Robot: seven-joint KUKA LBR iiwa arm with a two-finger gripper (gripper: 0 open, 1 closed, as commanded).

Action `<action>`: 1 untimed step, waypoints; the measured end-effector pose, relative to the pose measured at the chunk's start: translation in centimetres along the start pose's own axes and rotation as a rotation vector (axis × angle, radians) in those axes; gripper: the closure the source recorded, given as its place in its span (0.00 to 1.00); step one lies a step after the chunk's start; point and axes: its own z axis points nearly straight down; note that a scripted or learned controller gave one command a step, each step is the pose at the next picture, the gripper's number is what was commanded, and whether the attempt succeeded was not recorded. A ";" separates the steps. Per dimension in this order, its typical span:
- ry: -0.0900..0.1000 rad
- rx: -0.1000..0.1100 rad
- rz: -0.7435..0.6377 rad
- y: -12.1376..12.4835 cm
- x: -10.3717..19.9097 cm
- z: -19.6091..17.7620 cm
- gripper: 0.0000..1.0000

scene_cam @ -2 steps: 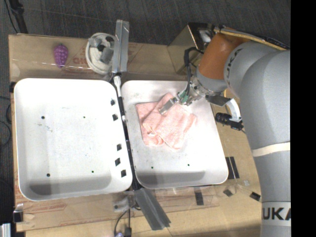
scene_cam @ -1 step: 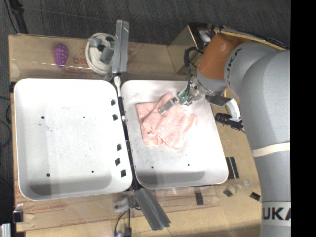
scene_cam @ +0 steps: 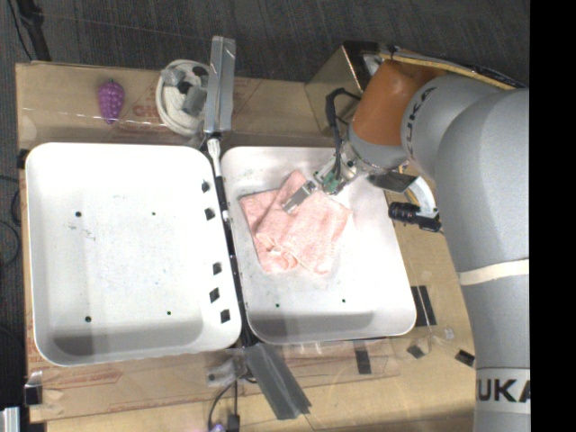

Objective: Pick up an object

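Pink cloth [scene_cam: 294,229], right bin [scene_cam: 378,277], tool [scene_cam: 306,192] touching

A: Where can I pass?

B: Across the left bin [scene_cam: 117,241]; its floor lies bare.

A: And the right bin [scene_cam: 378,286]?

B: I see 1 pink cloth [scene_cam: 292,228] mid-floor, the arm [scene_cam: 450,142] over its far right corner, and the divider [scene_cam: 225,241] between the 2 bins.

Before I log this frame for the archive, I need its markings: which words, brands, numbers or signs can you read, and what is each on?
"UKA": white letters on the grey arm at the lower right, cut by the frame edge, so the brand name is not whole.
Faint reddish print on the cardboard above the left bin: too blurred to read.
The pink cloth bears no text.
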 end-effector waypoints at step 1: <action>-0.004 -0.003 -0.083 -0.3 -0.7 -0.1 0.00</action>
